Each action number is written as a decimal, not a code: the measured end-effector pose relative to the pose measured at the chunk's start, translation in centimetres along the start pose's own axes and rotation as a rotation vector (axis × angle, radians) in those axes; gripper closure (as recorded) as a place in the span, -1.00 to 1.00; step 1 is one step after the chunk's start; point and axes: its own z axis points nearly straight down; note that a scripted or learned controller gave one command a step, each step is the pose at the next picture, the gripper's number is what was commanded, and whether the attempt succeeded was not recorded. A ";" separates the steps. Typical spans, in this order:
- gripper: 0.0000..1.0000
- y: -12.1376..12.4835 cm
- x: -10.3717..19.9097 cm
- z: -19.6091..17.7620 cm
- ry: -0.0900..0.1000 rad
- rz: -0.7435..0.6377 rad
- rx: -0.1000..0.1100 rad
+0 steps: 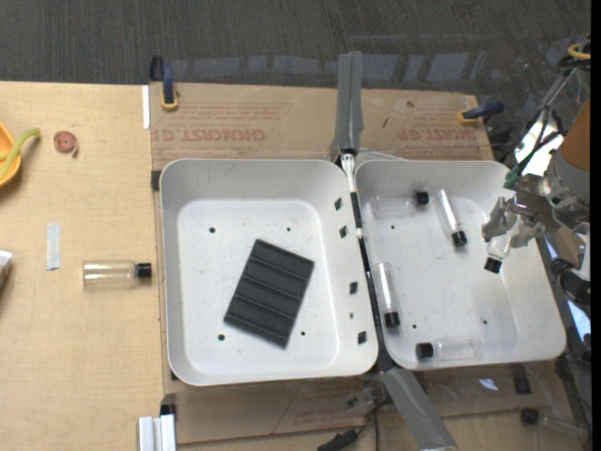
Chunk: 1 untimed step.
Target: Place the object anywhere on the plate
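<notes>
**Right bin: vials loose, gripper at the far-right rim**

Across the right bin (554, 341) lie several small clear vials with black caps: one near the top middle (449, 219), one along the left wall (384, 294), one by the bottom edge (449, 349). A fourth vial (498, 247) sits right at the gripper (502, 238), cap down; it looks like it may be between the fingers, but I can't tell whether the gripper is closed on it or just next to it.

Handling guess: light, rigid, smooth and round, so they'll roll and slip. Likely brittle if glass; can't tell the material. Best hold is across the body mid-length, jaws square to the long axis, not on the cap.

Target, as I read it, is the dark ribbed plate (269, 292), lying flat and skewed in the left bin (178, 252). Ribs should help stop rolling.

Outside on the bench (84, 365): another capped vial (115, 272).
</notes>
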 end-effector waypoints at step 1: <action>1.00 9.3 -1.4 -4.8 -0.001 -0.260 -0.004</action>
